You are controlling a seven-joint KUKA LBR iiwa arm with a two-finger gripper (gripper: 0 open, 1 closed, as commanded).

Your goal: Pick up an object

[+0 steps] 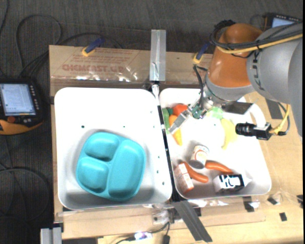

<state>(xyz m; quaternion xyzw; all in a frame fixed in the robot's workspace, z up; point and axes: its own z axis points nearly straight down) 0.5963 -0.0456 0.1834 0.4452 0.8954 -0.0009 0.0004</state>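
camera view | left bin [71, 105]: teal tray [111, 165] | right bin [254, 182]: toy food | end effector [185, 117]: grip state unclear

The single grey arm [277, 55] is reaching in from the right side of the camera view, its broad upper link lying across the top right corner. The orange band [234, 50] above the wrist is facing the camera as a rounded dome, with black cables looping over it. Below the band, the grey wrist section is narrowing toward the lower left. The gripper [182, 120] is pointing down and to the left, extending as a slim light-coloured part from the wrist at a slant.
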